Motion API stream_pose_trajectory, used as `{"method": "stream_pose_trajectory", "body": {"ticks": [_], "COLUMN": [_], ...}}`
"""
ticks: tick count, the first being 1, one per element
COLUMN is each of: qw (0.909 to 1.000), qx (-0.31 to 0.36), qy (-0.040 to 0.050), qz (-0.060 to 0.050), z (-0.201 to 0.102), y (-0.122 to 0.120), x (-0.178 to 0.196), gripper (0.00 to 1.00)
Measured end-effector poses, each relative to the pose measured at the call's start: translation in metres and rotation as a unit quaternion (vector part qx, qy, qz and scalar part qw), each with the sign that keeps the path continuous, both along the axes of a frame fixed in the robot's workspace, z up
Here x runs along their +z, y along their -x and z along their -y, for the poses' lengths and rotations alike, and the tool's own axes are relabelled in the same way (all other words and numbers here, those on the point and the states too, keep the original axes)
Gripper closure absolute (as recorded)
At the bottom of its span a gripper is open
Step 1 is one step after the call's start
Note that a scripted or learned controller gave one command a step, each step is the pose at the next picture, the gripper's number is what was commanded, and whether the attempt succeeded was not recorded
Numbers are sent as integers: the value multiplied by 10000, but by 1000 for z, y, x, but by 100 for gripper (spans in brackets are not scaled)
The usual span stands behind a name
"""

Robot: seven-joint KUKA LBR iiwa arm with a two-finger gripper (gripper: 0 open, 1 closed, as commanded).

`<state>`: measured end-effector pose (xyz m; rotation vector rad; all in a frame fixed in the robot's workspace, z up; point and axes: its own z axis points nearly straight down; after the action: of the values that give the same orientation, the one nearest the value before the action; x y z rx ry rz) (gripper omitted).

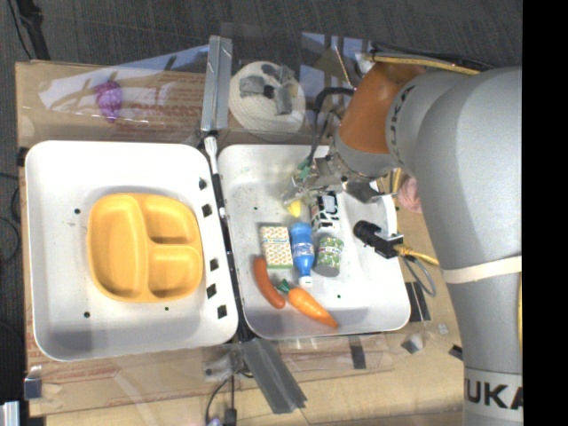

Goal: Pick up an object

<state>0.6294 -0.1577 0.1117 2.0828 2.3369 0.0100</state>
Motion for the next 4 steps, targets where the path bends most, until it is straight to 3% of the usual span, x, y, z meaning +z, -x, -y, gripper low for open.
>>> {"method": "stream_pose_trajectory", "body": {"ticks": [1,2,3,4], "qw": [9984,9984,9987,9988], "qx": [562,563,508,485], "qy": [-9,-9,26,-9], "qz": [-63,-66,67,-69], "z": [-21,-21,13,-20], "y": [-10,-10,-13,4], "x": [99,99,5,-19], "gripper": [100,0,0,0]}}
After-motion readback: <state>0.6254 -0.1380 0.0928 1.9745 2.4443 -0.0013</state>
